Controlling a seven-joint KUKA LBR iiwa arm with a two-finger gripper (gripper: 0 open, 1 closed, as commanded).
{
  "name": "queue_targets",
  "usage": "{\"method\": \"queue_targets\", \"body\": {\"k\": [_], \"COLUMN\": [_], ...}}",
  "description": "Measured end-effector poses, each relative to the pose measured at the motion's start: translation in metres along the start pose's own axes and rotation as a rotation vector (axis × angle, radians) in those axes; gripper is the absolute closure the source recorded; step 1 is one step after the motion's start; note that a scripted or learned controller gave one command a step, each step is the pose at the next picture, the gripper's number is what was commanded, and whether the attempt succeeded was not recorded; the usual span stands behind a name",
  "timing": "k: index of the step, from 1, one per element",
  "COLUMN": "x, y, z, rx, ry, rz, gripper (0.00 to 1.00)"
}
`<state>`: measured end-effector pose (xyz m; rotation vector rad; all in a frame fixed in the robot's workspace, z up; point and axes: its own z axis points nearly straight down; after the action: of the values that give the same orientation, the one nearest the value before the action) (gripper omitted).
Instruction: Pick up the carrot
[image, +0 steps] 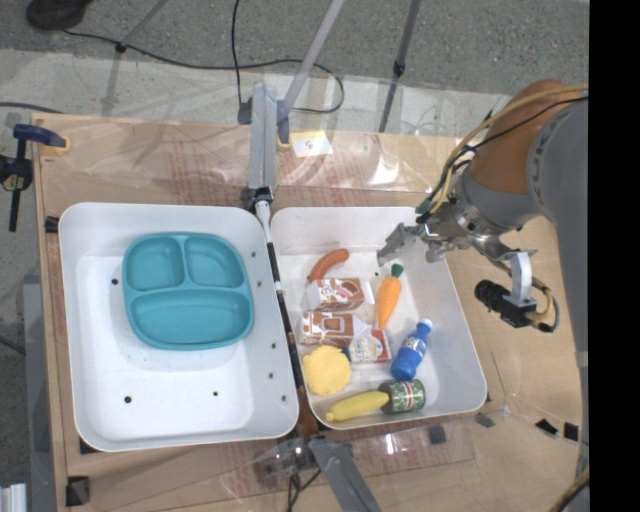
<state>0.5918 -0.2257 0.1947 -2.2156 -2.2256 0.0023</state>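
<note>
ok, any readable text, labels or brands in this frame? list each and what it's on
None can be read.
Two brown-and-white printed cartons: print blurred.
Small red-and-white packet: too small.
Blue plastic bottle: label blurred.
Green tin can: label blurred.
White paper tag on the bench: too small.

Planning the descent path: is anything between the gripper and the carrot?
Nothing visible. The gripper hangs just above the carrot's green top, with only bare bin floor between them. The sausage lies to its left, the blue bottle below.
</note>
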Motion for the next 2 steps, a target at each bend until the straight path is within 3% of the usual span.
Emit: {"method": "queue_targets", "body": {"k": [1,2], "x": [-0.034,-0.035], "y": [0.009,-0.015], "z": [0.107,0.108], "rx": [-0.003,0.000], "ry": [0.000,0.000], "rz": [-0.039,-0.352], "gripper": [0.00,0.00]}}
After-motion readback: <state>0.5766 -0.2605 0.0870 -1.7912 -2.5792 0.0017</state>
